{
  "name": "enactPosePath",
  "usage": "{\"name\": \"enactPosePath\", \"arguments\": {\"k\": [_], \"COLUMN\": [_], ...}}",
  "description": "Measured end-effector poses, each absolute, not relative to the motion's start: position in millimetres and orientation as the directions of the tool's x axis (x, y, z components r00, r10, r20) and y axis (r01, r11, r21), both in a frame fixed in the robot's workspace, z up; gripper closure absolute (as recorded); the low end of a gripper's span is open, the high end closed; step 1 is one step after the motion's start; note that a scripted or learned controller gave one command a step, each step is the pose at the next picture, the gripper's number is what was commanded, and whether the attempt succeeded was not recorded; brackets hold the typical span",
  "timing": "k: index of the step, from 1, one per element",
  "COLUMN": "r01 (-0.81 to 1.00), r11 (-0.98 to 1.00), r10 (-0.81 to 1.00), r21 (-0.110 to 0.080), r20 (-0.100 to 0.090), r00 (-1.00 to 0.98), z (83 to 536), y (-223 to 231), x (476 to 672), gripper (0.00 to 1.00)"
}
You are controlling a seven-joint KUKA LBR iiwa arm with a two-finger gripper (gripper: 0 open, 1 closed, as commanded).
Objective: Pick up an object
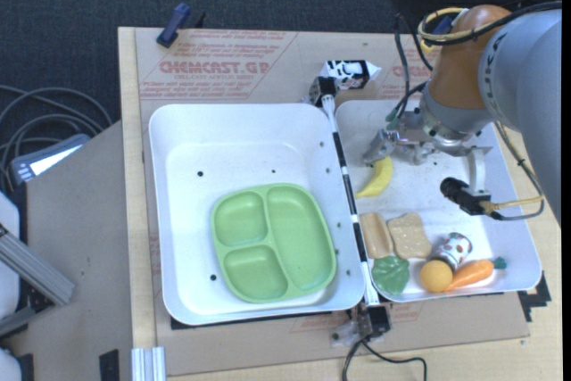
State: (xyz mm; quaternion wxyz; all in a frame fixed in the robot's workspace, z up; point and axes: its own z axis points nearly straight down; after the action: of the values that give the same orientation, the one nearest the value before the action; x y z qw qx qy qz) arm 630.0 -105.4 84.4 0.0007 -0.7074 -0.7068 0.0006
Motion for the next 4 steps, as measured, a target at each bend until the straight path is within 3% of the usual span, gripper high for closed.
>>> {"name": "enactPosePath", "arguments": {"k": [1, 2, 3, 4], "r01": [1.000, 1.000, 1.000, 1.000], "r11": [-0.001, 0.001, -0.001, -0.001], "r10": [1.000, 1.000, 1.000, 1.000], "r21": [0.001, 0.002, -0.003, -0.001], "r20": [0.000, 0.001, 0.000, 0.001], "r00": [0.001, -0.001, 0.001, 0.001], "z": [94.9, 185.3, 138.7, 139.3], "y": [-105.1, -27.6, -93.4, -93.0], "x": [630.7, 590.0, 594.9, 595.5], "gripper": [1.00, 1.00, 1.00, 0.00]}}
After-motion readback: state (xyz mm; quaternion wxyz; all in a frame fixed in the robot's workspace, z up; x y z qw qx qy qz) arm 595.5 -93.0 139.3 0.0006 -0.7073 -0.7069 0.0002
